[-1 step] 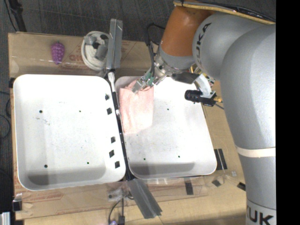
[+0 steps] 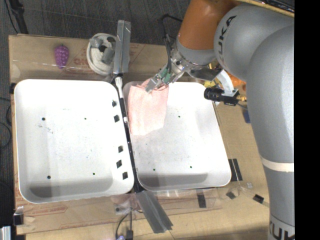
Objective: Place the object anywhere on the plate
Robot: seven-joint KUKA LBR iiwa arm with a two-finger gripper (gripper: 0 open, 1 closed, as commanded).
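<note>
My gripper, over the far-left corner of the right bin, pinches the top edge of a pink cloth, which hangs along the bin's left wall beside the left bin.

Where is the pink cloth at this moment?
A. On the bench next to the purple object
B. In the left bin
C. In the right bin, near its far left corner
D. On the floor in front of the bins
C: the pink cloth hangs down over the far left corner of the right bin, with the gripper at its top edge.
</note>
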